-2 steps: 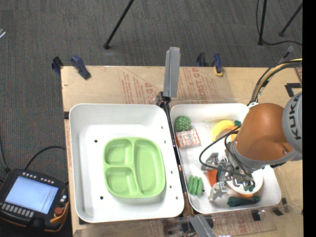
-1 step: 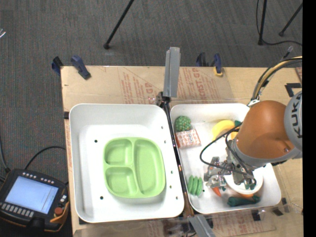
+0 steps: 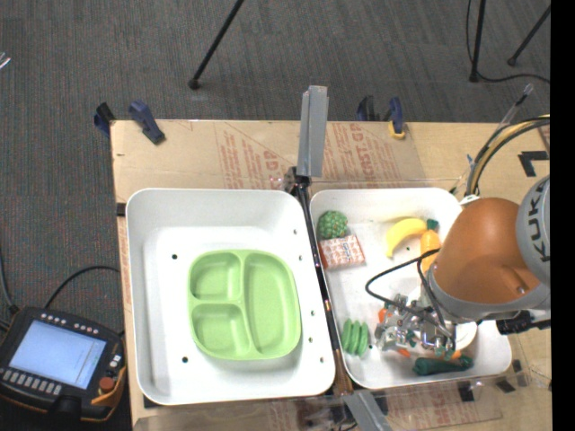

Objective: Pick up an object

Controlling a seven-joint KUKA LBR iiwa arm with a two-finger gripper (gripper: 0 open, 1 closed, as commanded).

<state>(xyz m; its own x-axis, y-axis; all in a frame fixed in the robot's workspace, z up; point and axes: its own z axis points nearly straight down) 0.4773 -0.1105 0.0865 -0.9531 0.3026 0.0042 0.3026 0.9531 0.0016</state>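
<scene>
Objects sit in right bin [image 3: 467, 206], lower right of frame: banana [image 3: 403, 233], green ball [image 3: 332, 224], green pod [image 3: 356, 338]. Gripper [image 3: 415, 329] low over clutter; can't tell its state. Best: centre on one item w/ clearance.

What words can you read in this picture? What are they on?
"KU": big black letters on the grey arm, cut off at the edge.
Red print on the cardboard sheet under the bins: too blurred to read.
The small red-and-white packet: too small to read.
</scene>
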